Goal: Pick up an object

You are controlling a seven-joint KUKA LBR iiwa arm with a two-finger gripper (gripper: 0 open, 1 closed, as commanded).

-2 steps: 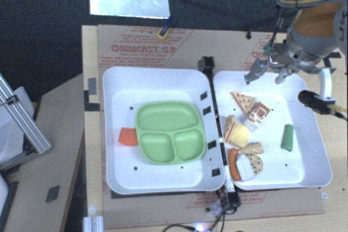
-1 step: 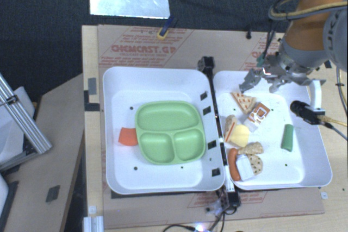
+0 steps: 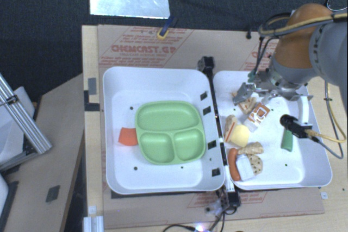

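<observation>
Grey gripper (image 3: 246, 93) over crowded right bin (image 3: 321, 171), opening indiscernible; packed food items (image 3: 243, 138) risk a glancing, failed or double pick.

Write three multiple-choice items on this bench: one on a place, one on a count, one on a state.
1. Where does the green tray lie?
A. left bin
B. right bin
C. on the cardboard outside the bins

2. How many compartments does the tray have?
A. two
B. three
C. five

3. How does the tray sit?
A. flat, open side up
B. upside down
C. leaning on a wall

Key: 1 A, it sits in the left bin, beside the orange piece. 2 B, one long and two small hollows. 3 A, its hollows face the camera.
</observation>
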